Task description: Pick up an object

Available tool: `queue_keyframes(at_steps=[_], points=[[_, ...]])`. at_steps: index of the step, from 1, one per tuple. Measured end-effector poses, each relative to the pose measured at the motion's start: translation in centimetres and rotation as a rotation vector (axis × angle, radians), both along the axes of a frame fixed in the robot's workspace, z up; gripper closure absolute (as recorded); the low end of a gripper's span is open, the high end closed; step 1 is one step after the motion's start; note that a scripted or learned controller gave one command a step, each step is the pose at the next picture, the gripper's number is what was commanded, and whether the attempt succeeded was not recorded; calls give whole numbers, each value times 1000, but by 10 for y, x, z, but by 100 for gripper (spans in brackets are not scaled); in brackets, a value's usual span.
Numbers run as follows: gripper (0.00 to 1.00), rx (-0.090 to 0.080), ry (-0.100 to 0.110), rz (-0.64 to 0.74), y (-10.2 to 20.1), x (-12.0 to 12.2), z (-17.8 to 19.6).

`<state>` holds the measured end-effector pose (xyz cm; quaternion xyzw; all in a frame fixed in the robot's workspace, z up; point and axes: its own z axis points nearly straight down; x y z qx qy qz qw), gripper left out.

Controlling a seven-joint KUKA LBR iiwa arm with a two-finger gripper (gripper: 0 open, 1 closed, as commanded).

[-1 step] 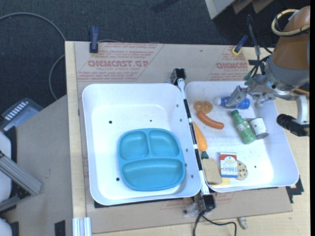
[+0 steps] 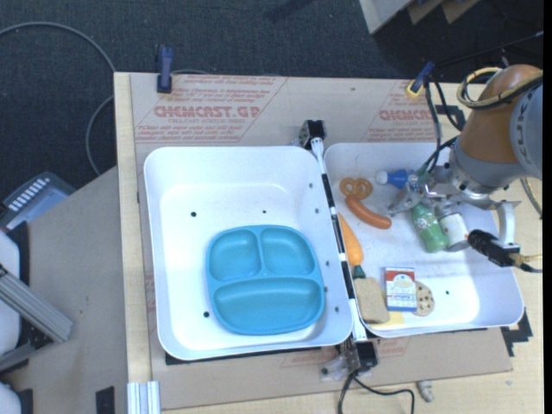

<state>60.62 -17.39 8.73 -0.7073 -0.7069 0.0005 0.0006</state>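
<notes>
My gripper [image 2: 422, 197] hangs low in the right bin [image 2: 496, 304], at its upper middle, under the grey wrist and orange band. Just below it lies a green bottle [image 2: 426, 228] with a white cap, tilted on its side; the gripper is at the bottle's upper end, and I cannot tell whether it touches. Left of the gripper lie a pretzel [image 2: 354, 187] and a reddish sausage [image 2: 368, 213]. A small blue and white object [image 2: 396, 178] sits right beside the gripper's left side.
An orange carrot [image 2: 350, 241] rests against the wall between the bins. A red and white card [image 2: 399, 288], a cookie [image 2: 423, 298] and a bread slice [image 2: 371, 300] lie at the right bin's front. The left bin [image 2: 172, 179] holds a blue divided plate [image 2: 264, 279].
</notes>
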Motion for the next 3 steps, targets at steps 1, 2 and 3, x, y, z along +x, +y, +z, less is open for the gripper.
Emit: queue_keyframes(at_steps=[1,2,3], points=[[100,-1,-4,0,0,1,11],[100,1,0,1,37,-48,55],[100,1,-2,2,125,-52,121]])
